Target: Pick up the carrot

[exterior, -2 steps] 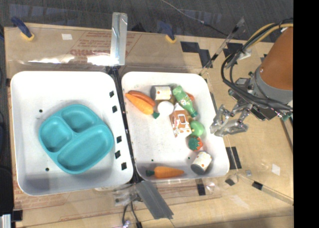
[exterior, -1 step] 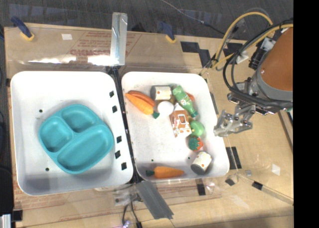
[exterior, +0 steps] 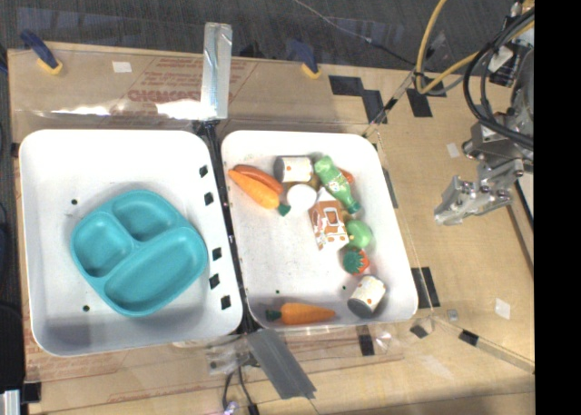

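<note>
Waiting outside the bins, with the carrot not yet approached.

Nearest the front wall of the right bin lies a carrot, flat, tip to the right, just beside a small white cup. Farther back sit a cluster of toy foods and a second, fatter carrot near the far left corner (either could be the target). The left bin holds a teal divided plate. Off to the right, over bare bench, hangs the gripper, well apart from both carrots; whether its jaws stand apart I cannot tell. Judging by this, the reach comes next: swing left over the bin, then descend.
</note>
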You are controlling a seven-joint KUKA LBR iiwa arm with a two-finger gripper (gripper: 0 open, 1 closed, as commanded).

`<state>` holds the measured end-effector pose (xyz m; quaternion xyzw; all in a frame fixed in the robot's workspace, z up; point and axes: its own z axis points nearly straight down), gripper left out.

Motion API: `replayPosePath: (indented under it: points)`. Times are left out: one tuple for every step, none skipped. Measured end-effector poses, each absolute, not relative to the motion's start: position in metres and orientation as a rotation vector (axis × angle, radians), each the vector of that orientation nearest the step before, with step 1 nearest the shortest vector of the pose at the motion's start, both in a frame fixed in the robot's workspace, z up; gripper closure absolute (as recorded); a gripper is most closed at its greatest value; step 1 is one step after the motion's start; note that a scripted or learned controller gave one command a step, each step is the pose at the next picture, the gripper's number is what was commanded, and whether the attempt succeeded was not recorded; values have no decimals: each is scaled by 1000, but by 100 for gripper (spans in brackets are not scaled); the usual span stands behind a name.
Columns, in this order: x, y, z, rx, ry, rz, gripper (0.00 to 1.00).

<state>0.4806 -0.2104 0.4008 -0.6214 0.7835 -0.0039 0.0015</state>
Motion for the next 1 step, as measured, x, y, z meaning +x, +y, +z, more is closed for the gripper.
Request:
replayPosePath:
  points:
    - [477, -209, 331, -2324, 2116, 7, 100]
